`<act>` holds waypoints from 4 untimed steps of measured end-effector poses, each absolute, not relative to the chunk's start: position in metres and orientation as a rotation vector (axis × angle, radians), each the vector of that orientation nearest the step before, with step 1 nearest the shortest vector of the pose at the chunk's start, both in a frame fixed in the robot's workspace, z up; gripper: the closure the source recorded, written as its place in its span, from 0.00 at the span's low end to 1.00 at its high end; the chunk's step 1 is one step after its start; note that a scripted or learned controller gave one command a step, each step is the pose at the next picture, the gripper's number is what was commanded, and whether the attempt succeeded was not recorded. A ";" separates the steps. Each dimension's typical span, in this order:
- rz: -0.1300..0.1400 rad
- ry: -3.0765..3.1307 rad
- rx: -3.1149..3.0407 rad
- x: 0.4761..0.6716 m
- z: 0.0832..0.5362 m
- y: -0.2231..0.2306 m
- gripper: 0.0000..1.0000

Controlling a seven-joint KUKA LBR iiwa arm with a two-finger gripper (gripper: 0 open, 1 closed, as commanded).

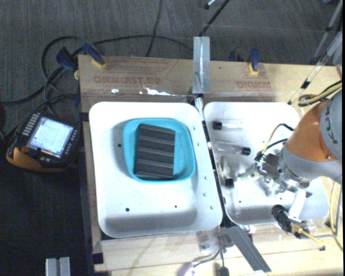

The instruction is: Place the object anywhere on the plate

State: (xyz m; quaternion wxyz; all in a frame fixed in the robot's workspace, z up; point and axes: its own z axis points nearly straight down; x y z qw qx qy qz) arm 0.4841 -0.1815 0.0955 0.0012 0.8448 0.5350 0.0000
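hand: low inside the right bin, under the grey wrist and orange band, in the middle to right part of that bin; whether it is apart, together or clamped on anything i cannot tell, the wrist and cabling cover it.

arm: reaches in from the right, bulk hanging over the right bin's right half.

right bin: white and shallow; holds a few small clear pieces with black ends, possibly markers or tubes, too small to name surely; one near the far left corner, one just left of the hand.

left bin: white, touching the right bin along the middle divider.

plate: turquoise, rounded square, in the far half of the left bin.

dark ridged block: charcoal, ribbed, lying flat on the plate; long axis runs near to far, ribs across it left to right.

key relation: the plate lies to the left of the hand, across the divider, well apart from it; any carry must travel left and slightly far.

judgement: if the ridged block is the task's object, it already rests on the plate; if the object is one of the small pieces, the grasp looks not yet confirmed.

bench: wooden board with clamps at its far edge.

pendant: lit screen on the floor, left of the bench.
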 end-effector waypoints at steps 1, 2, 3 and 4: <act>-0.007 1.806 2.570 0.483 0.207 -0.201 0.00; -0.009 1.370 2.830 0.482 0.137 -0.163 0.00; -0.006 1.705 2.640 0.483 0.189 -0.210 0.00; -0.006 1.678 2.661 0.483 0.138 -0.147 0.00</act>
